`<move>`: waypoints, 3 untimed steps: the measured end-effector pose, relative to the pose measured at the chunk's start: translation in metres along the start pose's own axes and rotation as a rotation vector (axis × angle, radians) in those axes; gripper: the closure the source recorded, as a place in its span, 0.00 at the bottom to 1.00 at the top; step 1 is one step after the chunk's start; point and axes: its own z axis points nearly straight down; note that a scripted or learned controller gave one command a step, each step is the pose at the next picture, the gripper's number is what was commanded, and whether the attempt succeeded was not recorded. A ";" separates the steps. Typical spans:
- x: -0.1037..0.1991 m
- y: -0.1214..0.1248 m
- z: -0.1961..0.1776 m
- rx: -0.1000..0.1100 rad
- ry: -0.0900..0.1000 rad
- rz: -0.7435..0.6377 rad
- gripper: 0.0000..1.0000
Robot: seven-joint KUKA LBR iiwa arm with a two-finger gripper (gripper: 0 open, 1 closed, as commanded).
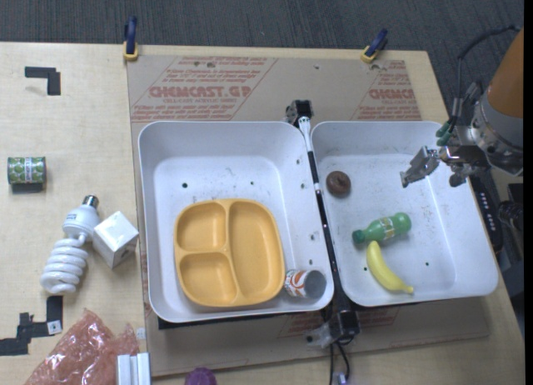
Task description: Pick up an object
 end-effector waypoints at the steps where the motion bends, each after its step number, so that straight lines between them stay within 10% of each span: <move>1: 0.008 -0.025 0.131 0.000 0.001 0.002 0.00; 2: 0.030 -0.052 0.176 0.000 0.001 0.002 0.00; 3: 0.029 -0.050 0.166 -0.003 0.000 0.004 1.00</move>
